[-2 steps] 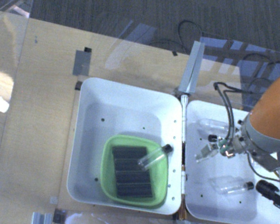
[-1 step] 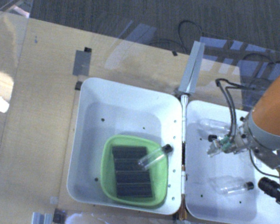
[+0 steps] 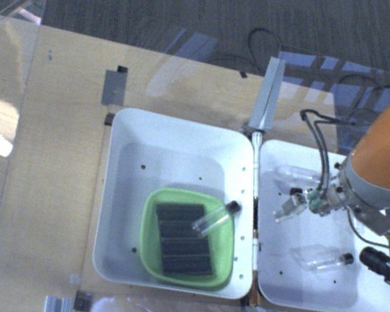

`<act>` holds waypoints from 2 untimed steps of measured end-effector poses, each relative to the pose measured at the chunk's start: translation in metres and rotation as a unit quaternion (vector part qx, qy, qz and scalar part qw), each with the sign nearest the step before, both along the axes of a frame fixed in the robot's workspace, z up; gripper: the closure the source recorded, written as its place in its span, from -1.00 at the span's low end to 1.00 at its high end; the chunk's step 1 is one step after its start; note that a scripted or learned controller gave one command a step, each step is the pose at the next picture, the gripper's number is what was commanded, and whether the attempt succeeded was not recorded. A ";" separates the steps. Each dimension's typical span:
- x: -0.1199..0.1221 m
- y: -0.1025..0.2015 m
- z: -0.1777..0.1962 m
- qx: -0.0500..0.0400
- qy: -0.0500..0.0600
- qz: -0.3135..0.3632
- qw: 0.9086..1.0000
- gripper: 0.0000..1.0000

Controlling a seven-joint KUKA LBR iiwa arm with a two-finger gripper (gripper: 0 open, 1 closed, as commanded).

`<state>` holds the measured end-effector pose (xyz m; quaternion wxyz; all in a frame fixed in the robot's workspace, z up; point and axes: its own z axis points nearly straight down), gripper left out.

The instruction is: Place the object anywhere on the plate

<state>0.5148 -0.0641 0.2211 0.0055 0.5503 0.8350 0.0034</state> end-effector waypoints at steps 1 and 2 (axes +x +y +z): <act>0.002 0.001 0.011 0.000 -0.003 0.003 1.000 1.00; 0.002 0.001 0.011 0.000 -0.003 0.003 1.000 -1.00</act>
